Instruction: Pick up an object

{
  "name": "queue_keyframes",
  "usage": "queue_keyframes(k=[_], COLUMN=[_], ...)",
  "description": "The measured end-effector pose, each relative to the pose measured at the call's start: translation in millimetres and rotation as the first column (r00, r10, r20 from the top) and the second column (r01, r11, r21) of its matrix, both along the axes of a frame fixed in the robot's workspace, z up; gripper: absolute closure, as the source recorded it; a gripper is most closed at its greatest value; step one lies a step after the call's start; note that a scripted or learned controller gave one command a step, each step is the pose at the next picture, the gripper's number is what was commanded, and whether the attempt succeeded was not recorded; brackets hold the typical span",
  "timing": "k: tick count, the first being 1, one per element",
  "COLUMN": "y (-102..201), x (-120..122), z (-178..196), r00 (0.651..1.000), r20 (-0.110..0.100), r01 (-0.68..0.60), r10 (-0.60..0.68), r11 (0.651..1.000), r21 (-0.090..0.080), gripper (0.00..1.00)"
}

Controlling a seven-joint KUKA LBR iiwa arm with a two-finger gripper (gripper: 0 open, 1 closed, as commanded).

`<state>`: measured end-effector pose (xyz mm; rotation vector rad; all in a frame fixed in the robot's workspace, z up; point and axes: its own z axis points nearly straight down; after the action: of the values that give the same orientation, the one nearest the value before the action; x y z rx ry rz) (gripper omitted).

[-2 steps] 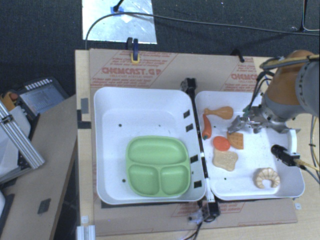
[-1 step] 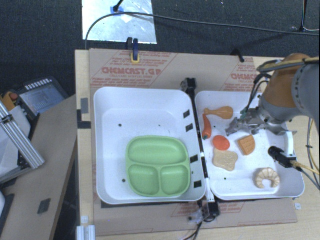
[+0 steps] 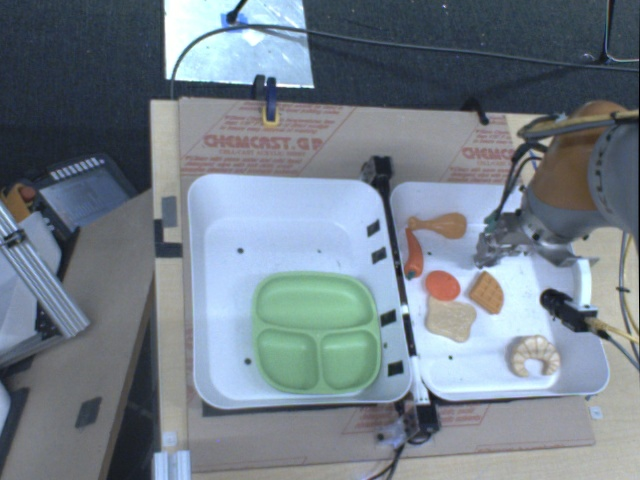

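Note:
The right bin [image 3: 590, 368] holds several toy foods: a chicken drumstick [image 3: 438, 225], an orange carrot [image 3: 413, 253], a red tomato slice [image 3: 442, 286], a waffle piece [image 3: 486, 292], a bread slice [image 3: 450, 319] and a croissant [image 3: 533, 356]. My gripper [image 3: 490, 248] hangs low in this bin, just above the waffle piece and right of the drumstick. Its dark fingers blur into the wrist, so their state is unclear. Nothing is visibly held.
A green three-compartment plate [image 3: 315, 330] lies in the left bin [image 3: 230, 208]. A black divider [image 3: 390, 258] runs between the bins. The arm [image 3: 575, 183] comes in from the right over the right bin's far corner, with cables trailing.

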<state>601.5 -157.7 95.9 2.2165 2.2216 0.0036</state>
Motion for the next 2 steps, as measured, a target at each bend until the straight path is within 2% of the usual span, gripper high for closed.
queue_keyframes(k=[1, 2], y=[-3, -3], x=[2, 14], z=[44, 98], r00=[1.0, 1.0], r20=[0.001, 0.004], r01=[-0.001, -0.003], r10=[0.001, 0.003], r11=[1.0, 1.0], r21=[0.0, -0.001], gripper=[1.0, 1.0])
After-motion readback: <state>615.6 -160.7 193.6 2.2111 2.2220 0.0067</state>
